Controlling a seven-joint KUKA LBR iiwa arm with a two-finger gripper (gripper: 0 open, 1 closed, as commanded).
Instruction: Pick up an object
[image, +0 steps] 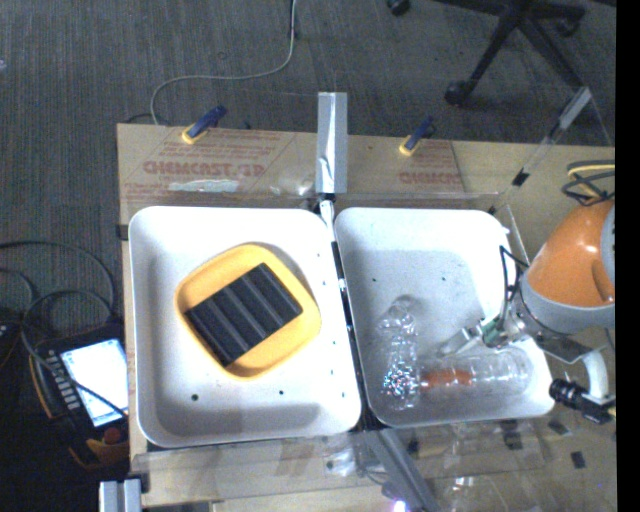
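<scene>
Okay, I'm looking down on both white bins now. My left bin (160, 300) holds one thing: a rounded yellow block (250, 310) with a black ribbed panel set in its top, sitting tilted near the middle with bare smooth plastic all round it, so there's room on every side. My right bin (420, 250) has the tricky stuff, all see-through: a crumpled clear plastic piece (400, 350) with speckled glints, standing near the centre, and a clear tube-like bottle (480, 375) lying on its side along the front wall, something reddish-orange inside it (I can't make out what). Those two touch or nearly touch at the bin's front. The back half of that bin is open floor.

My arm's orange band (572, 272) hangs over the right bin's right rim, and the gripper (485, 335) sits low just above the bottle's right end. Whether it's released or clenched, I can't tell; the glare and clear plastic hide it.
</scene>
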